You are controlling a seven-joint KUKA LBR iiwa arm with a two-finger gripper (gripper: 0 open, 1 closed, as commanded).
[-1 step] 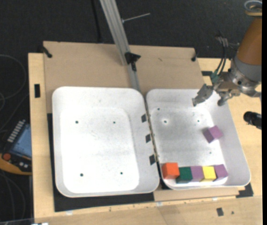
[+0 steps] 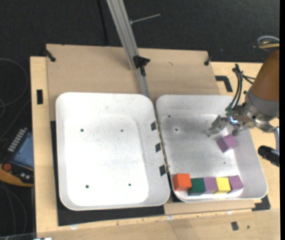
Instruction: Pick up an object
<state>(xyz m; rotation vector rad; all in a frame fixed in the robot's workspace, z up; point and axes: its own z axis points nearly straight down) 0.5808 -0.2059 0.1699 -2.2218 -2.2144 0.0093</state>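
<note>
Grey two-finger gripper [image 2: 226, 130] over the right white bin [image 2: 192, 111], fingers spread apart, small purple cube [image 2: 227, 143] just below them, not clearly gripped, coloured blocks [image 2: 207, 184] lining that bin's near edge

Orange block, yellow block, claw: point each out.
Orange block [image 2: 183, 180]: camera view, top face.
Yellow block [image 2: 223, 184]: camera view, top face.
Claw [image 2: 225, 129]: camera view, midway between fingertips.

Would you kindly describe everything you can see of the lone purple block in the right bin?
The purple block is a small, matte, solid-looking cube, pale violet, turned at an angle to the bin walls. It sits just below the gripper, apart from the row of blocks along the near wall of the right bin. Whether the gripper touches it is unclear.
</note>
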